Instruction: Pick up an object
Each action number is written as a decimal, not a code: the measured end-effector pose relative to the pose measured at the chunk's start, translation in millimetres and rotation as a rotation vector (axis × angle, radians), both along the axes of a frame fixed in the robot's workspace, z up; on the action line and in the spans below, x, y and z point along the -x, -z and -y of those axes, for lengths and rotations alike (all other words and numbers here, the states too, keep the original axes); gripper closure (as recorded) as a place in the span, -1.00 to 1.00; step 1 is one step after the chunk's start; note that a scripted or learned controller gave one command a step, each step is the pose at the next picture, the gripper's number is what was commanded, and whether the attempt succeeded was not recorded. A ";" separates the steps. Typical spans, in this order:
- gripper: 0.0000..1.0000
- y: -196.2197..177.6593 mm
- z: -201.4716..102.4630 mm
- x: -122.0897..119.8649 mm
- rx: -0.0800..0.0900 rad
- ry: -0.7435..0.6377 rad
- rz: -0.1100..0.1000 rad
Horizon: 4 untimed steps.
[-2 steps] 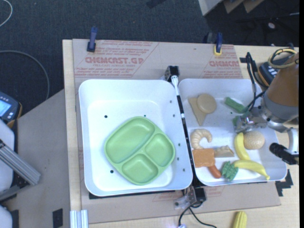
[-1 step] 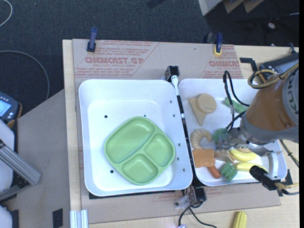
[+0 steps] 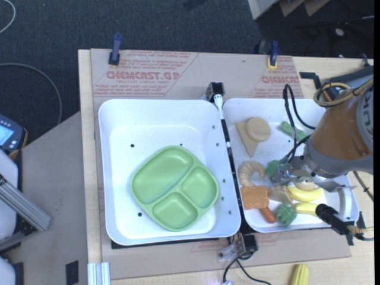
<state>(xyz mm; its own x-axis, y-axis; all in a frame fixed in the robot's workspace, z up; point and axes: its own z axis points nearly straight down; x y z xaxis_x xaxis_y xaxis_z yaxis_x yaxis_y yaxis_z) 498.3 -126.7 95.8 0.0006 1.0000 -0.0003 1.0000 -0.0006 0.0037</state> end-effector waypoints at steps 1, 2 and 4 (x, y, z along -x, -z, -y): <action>1.00 -141.8 105.1 -23.8 0.013 0.006 0.015; 1.00 16.6 87.8 -70.7 -0.002 -0.004 -0.004; 1.00 -20.1 -26.8 -26.4 -0.001 -0.003 -0.003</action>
